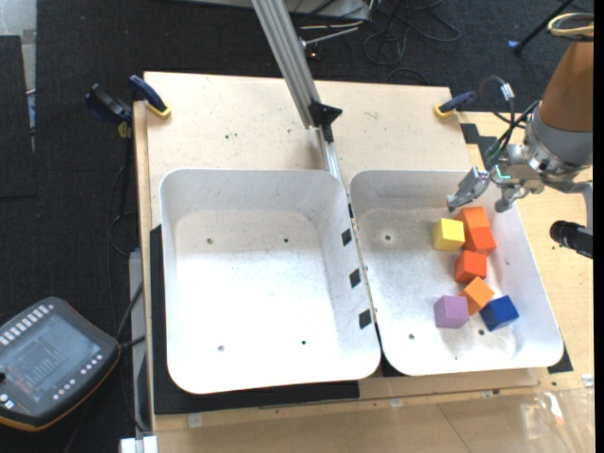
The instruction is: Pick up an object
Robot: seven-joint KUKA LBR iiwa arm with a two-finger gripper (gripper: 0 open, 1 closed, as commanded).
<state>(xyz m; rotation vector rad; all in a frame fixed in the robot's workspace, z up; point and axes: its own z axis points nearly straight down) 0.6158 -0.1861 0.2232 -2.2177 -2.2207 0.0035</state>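
While the gripper [488, 190] hovers with fingers spread and nothing between them, the yellow cube [449, 234] lies just below-left of it in the right bin [401, 338].

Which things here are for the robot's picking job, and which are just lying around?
For the job: gripper, yellow block, orange blocks, purple block, blue block, right bin.

Lying about: left bin, handheld controller, clamps.
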